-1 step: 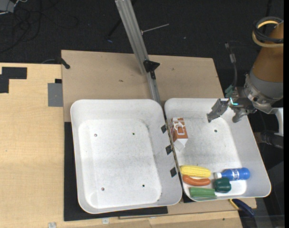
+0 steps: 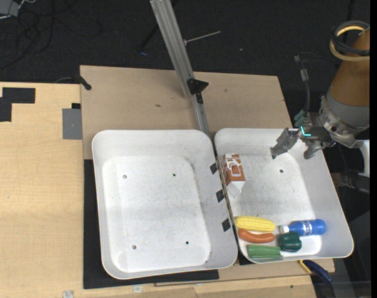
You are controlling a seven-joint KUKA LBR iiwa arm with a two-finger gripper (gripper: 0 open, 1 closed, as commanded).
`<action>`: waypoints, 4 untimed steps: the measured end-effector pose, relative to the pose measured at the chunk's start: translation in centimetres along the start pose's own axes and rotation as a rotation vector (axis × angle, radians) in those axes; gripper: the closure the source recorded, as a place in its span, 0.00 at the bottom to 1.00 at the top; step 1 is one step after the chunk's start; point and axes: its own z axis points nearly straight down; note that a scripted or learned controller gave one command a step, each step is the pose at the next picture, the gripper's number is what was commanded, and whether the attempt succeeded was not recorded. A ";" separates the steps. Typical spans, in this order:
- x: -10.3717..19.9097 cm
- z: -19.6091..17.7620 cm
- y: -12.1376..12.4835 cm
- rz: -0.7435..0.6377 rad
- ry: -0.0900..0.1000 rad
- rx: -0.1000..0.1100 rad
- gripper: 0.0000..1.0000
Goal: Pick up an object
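My fingers (image 2: 296,143) are spread wide w/ nothing between them, hovering over the far right corner of the right bin (image 2: 312,191). Targets sit well apart from me: carton (image 2: 233,169) leaning on the left wall; corn (image 2: 255,223), orange piece (image 2: 257,235), green pepper (image 2: 263,251), dark green piece (image 2: 290,243) and blue bottle (image 2: 306,228) bunched at the near edge. Bottle probably light, stiff, slippery, may roll; I'd pinch across its body. Corn looks grippier, prob easier.
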 end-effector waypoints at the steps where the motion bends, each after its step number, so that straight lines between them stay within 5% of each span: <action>1: 0.5 4.4 -0.2 -0.001 0.001 0.005 0.00; 3: 0.7 15.0 0.2 0.006 -0.005 -0.009 0.00; 4: 0.7 14.4 0.0 0.013 -0.002 -0.002 1.00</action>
